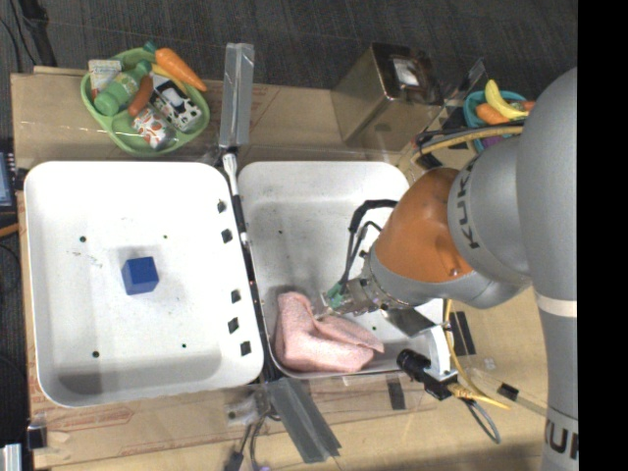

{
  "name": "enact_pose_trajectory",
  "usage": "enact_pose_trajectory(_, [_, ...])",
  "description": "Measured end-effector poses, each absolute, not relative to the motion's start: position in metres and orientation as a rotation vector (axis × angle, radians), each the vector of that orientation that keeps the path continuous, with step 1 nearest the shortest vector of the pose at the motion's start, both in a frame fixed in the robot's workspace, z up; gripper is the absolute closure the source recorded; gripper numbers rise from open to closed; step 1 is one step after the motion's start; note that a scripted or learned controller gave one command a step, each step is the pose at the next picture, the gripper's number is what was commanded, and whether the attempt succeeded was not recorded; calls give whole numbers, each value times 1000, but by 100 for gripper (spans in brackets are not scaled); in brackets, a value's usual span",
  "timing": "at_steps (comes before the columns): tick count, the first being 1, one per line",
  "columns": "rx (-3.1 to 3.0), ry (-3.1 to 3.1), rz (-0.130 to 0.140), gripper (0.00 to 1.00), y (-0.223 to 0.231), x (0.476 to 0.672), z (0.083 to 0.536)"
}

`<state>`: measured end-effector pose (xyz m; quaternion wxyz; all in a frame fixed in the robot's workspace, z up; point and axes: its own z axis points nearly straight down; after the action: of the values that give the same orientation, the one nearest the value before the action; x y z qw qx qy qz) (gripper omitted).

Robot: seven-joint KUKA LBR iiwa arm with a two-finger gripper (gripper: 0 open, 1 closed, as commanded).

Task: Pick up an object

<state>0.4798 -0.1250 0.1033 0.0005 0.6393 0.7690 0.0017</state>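
This looks like a robotics lab: a grey industrial arm [510, 224] with an orange band reaches over a table [294, 116] bearing two white bins [59, 194], loose cables, a green bowl of toy food [145, 96], and dark carpet [343, 8] beyond.

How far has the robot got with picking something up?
Done: the arm has reached into the right bin, with the gripper down at the pink cloth. In hand: nothing clearly; the cloth lies on the bin floor. Left: grip and lift it. The blue cube sits untouched in the left bin.
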Motion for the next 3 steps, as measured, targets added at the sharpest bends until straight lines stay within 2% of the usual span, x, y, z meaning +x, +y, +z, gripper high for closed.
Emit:
enact_pose_trajectory(1, [2008,2414,5,0,-125,480,103])
enact_pose_trajectory(2, [2041,2392,-1,0,-127,564,124])
enact_pose_trajectory(3, [1929,2482,-2,0,-118,584,91])
